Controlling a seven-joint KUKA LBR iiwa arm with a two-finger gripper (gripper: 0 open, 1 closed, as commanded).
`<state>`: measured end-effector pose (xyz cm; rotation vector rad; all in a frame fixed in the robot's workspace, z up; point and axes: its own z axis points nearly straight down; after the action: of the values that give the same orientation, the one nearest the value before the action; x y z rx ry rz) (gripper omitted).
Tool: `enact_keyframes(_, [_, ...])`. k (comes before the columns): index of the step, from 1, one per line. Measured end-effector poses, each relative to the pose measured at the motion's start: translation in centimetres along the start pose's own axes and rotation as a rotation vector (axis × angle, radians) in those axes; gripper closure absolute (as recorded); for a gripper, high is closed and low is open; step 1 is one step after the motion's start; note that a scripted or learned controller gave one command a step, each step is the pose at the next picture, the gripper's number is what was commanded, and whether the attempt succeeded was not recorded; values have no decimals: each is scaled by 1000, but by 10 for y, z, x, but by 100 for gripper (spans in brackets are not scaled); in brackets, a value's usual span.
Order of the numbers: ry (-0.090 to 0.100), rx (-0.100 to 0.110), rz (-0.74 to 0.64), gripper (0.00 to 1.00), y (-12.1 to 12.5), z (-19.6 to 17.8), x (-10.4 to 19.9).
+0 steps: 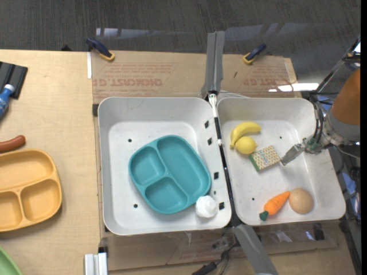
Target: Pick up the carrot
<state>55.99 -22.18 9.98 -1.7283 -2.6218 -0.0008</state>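
The gripper (291, 153) hangs over the right bin (327, 208), its slim grey tip pointing toward a patterned sponge (265, 157) just beside it; whether the jaws are apart or together cannot be told from this angle. The carrot (275, 204), a short orange cone with a green stub at its lower left end, lies near the bin's front edge, touching a smooth tan egg (300, 200). A glossy yellow banana (245, 130) and lemon (245, 145) sit at the back. In the left bin (114, 153), a teal three-compartment plate (168, 173) rests beside a white ball (206, 206). Brown cardboard (149, 76) lies behind, and an orange divided tray (26, 191) sits on the pale wooden bench (51, 102).
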Motion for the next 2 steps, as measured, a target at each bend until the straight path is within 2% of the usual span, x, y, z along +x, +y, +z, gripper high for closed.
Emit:
enact_keyframes(1, [-1,-1,15,0,-33,-58,87])
enact_keyframes(2, [0,0,-402,0,-55,9,80])
